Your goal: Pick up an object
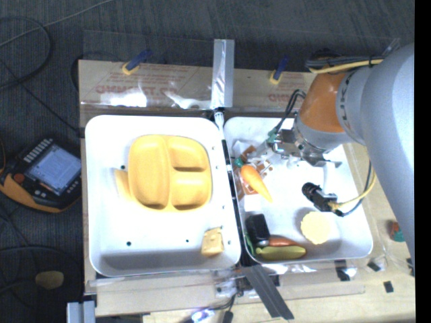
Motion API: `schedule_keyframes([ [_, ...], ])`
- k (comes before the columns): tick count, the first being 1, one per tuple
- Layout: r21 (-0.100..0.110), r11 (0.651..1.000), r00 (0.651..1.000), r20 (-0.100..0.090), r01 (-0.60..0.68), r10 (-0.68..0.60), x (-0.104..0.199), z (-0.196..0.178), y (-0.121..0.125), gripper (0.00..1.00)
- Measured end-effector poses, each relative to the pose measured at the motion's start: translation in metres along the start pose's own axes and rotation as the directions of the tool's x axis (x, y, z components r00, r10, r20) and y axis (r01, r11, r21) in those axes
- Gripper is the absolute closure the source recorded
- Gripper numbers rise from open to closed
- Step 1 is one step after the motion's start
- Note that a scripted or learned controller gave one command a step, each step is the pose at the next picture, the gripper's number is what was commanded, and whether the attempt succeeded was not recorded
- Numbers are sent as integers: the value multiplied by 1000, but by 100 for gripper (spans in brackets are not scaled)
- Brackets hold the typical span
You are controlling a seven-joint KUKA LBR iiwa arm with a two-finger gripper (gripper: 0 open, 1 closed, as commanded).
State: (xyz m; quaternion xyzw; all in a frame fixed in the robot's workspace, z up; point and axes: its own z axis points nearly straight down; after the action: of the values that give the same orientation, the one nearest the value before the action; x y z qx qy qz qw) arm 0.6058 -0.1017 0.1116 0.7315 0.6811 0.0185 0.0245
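— Two white bins side by side on the bench. What lies in the left bin (108,237)?

— A yellow tray (168,170) with three compartments takes up its middle, and a small tan block (212,242) sits in the near right corner, against the wall shared with the other bin.

— And the right bin (286,204)?

— Most of the loose things are there. A carrot (254,180) lies slantwise near the left wall, its thick end toward the far side. Just beyond it is a brownish scrap (250,155) that I cannot make out. Along the near wall a black box (256,226) stands in the left corner, with a red pepper (284,240) and a green cucumber (283,252) lying side by side just right of it. A pale round disc (316,228) rests further right, apart from them.

— Where is the arm?

— The grey arm (384,106) reaches in from the right, its orange band (323,110) over the far part of the right bin. The gripper (291,150) hangs below that band, over the far half of the bin, right of the scrap and the carrot's thick end, well apart from the disc.

— Wide or narrow?

— I cannot tell from this angle whether it is wide or narrow. Every object I named lies on a bin floor, and the carrot and the scrap are the nearest to the gripper.
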Motion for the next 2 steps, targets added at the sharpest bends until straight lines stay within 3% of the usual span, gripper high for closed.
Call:
schedule_keyframes([
  [1,-4,999,999,1,54,-54,-1,0,1,0],
  [2,0,1000,1000,-1,6,-6,0,0,0,0],
])
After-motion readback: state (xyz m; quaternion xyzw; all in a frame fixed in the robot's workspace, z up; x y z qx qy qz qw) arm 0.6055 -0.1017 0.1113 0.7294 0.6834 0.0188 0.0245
